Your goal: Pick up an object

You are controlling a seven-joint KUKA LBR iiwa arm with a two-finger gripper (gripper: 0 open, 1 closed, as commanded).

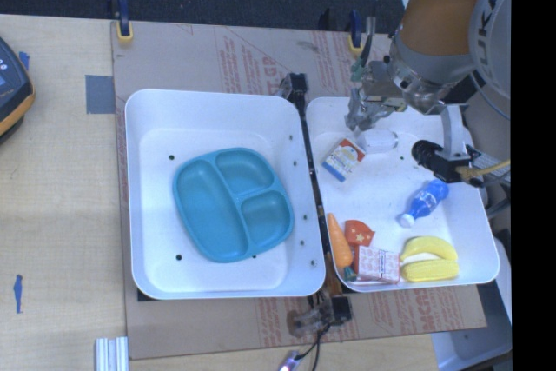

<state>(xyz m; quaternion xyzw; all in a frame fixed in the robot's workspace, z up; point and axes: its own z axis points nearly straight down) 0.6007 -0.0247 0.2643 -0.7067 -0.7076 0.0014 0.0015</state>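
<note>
Two white bins (139, 187) sit side by side on a cardboard-covered bench (61, 213).

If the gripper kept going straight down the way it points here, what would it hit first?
Probably the small clear cup lying just under the gripper in the right bin, or bare floor beside it; depth is unclear. The carton lies slightly off that line.

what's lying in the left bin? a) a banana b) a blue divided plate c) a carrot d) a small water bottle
b: the blue divided plate lies alone in the left bin, while the banana, bottle and carrot sit in the right bin.
</note>
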